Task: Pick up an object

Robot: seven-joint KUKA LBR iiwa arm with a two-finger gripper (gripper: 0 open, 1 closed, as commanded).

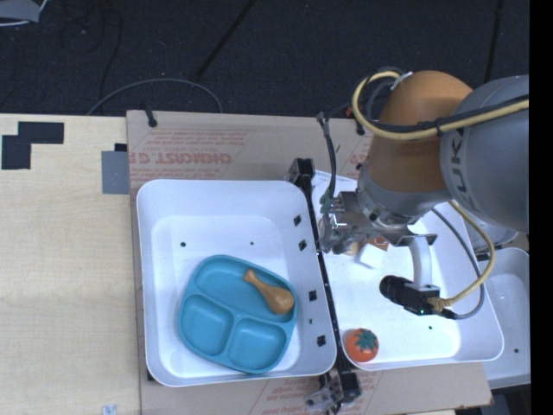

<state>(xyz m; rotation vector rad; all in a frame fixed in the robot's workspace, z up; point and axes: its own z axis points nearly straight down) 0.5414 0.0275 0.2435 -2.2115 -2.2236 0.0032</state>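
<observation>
My gripper [344, 234] hangs low over the left part of the right bin [432, 340], close to the divider between the bins. The grey arm with its orange band [423, 137] covers the bin's back. A small white and orange item [373, 251] lies just right of the gripper, partly hidden by it. An orange tomato-like toy [362, 344] sits in the right bin's front left corner. In the left bin [164, 232] a brown drumstick toy [270, 291] lies on a blue divided plate [233, 318].
A black cylinder with a cable [410, 294] hangs from the arm over the middle of the right bin. Black clips [302, 171] line the divider. Cardboard [216, 145] lies under the bins, with the wooden bench [60, 258] to the left.
</observation>
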